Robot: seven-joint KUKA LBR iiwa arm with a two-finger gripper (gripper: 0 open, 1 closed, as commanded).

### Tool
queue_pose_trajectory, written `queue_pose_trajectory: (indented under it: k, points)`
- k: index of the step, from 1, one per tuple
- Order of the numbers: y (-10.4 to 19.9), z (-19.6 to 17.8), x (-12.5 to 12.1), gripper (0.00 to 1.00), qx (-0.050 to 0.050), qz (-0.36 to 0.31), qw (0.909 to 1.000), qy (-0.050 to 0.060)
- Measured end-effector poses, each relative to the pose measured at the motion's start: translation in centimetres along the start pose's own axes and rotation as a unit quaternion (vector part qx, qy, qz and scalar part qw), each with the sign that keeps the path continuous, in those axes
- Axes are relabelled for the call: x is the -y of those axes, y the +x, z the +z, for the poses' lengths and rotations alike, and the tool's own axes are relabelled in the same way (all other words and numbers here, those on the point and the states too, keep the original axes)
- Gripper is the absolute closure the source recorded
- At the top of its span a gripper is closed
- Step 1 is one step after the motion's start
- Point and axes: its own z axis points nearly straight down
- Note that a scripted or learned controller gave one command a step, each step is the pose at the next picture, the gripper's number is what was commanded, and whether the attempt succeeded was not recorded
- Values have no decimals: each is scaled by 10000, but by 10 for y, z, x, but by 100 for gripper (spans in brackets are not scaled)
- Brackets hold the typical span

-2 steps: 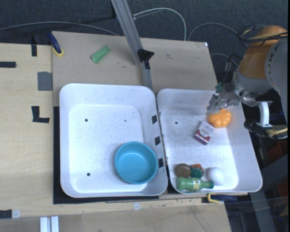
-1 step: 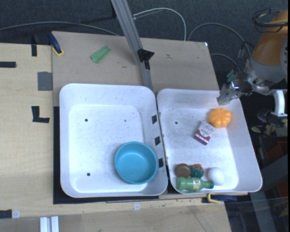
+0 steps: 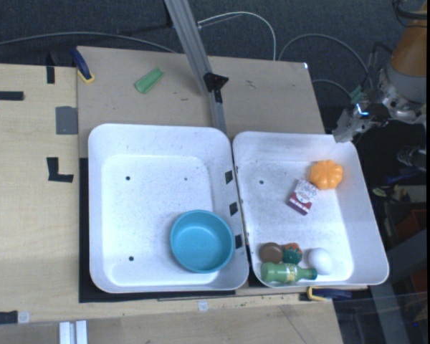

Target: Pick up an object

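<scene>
Gripper: the gripper (image 3: 346, 129) hangs outside the right bin (image 3: 358, 213), just past its 1 o'clock corner; whether it is open or closed I cannot tell, and nothing shows between its tips.
Arm: the grey arm with its orange band (image 3: 410, 49) sits at the 2 o'clock edge of the view.
Open room: the right bin's middle and its 9 o'clock side lie bare; the left bin (image 3: 115, 192) is bare across its upper half.
Left bin: a blue bowl (image 3: 201, 240) sits upright at 5 o'clock, near the wall.
Right bin: an orange pumpkin (image 3: 325, 174) at 1 o'clock; a small red-and-white carton (image 3: 302, 196) just beside it at its 7 o'clock; along the 6 o'clock wall, a green bottle (image 3: 287, 272) lying flat, a brown piece (image 3: 271, 252), a small multicoloured piece (image 3: 292, 252) and a white egg (image 3: 320, 260), closely clustered.
Bench: a green block (image 3: 148, 80) lies at 11 o'clock, well apart from the bins.
</scene>
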Motion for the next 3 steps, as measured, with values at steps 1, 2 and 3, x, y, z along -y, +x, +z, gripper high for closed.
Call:
queue_pose_trajectory:
  k: [1, 2, 3]
  points:
    - [57, 10, 6, 100, -17, -20, 10000, 36]
    - [113, 3, 7, 100, -20, -26, 10000, 33]
    - [158, 4, 4, 100, -16, -21, 10000, 35]
